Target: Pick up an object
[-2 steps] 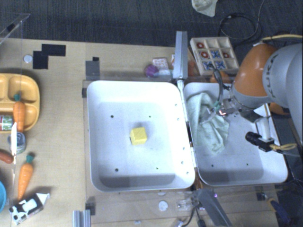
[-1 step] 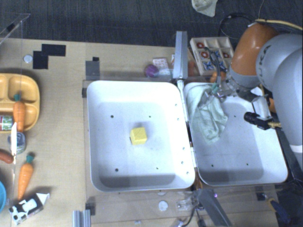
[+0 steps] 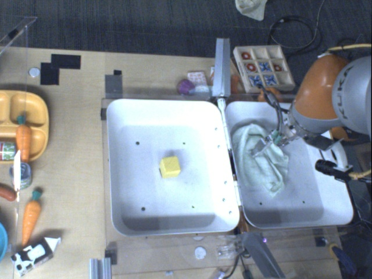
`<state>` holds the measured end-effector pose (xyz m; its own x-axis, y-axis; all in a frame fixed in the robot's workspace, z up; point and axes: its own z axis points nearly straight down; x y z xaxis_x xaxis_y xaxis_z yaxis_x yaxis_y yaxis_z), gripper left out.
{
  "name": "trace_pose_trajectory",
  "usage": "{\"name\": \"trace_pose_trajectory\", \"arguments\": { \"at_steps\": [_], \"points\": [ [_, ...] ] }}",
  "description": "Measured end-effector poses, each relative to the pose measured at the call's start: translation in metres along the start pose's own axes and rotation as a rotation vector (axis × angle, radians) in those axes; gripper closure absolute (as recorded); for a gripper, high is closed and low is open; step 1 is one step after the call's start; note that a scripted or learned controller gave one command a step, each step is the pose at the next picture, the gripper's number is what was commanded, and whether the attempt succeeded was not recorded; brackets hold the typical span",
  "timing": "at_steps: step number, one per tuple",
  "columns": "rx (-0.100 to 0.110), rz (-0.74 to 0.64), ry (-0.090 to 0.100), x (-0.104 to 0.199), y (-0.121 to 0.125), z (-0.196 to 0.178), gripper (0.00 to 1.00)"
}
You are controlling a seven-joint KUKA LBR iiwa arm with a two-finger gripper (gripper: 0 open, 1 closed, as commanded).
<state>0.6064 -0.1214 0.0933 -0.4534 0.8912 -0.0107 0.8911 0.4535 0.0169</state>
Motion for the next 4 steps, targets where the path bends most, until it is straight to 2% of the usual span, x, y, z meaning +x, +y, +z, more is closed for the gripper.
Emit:
{"name": "trace_pose_trajectory", "arguments": {
  "at_steps": [1,2,3,4],
  "points": [
    [0.0,-0.118,-0.001,0.012,0.035,0.0,0.0],
    [-0.007,-0.12,-0.004,0.012,0.039,-0.013,1.0],
    [-0.007,-0.12,-0.004,0.012,0.039,-0.013,0.0],
    [0.029,-0.201,0.022,-0.005,0.066,-0.001,0.0]
  ]
}}
